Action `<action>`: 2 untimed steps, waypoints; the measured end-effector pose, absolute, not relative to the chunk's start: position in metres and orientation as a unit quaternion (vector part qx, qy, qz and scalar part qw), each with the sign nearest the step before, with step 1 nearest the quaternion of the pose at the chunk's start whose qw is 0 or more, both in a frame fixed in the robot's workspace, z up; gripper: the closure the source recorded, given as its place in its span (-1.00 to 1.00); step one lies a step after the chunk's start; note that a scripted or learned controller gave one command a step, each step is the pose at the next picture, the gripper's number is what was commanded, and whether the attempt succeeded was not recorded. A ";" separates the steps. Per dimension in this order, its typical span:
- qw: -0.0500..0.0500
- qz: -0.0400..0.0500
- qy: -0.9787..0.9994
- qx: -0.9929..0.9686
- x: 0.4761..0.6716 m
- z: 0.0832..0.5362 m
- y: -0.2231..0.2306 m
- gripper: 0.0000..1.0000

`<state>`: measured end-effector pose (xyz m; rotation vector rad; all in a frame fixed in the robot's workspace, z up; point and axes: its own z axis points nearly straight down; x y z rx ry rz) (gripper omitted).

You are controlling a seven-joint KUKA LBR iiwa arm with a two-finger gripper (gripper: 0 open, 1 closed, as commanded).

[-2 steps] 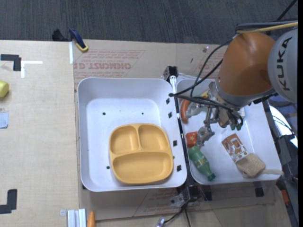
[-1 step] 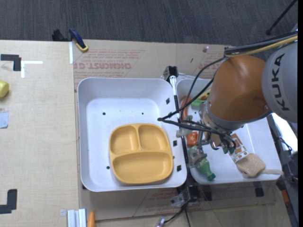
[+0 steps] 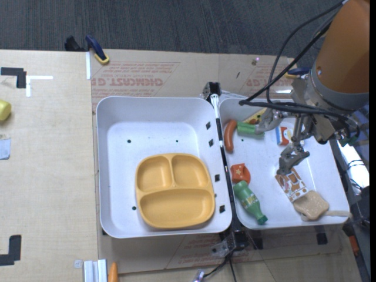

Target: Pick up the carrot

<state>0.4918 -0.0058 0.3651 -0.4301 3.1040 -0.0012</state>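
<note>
On the pale wooden surface (image 3: 47, 175) sit two shallow white bins, the left bin (image 3: 108, 157) holding one yellow three-part plastic plate (image 3: 175, 190), the right bin (image 3: 332, 184) holding one orange carrot with a green top (image 3: 235, 133), one red toy (image 3: 239, 173), one green bottle (image 3: 249, 201), one printed packet (image 3: 292, 184) and one tan bread slice (image 3: 311, 205). We judge the approach in hand: the gripper (image 3: 292, 157) hangs above the packet, well right of the carrot along the bin's left wall, and we cannot tell how it is set. Next it must travel left and line up along the carrot before descending
</note>
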 end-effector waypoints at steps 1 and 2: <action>0.000 0.001 0.991 -0.131 0.493 0.202 0.045 -1.00; 0.003 0.001 0.959 -0.282 0.498 0.120 0.121 -1.00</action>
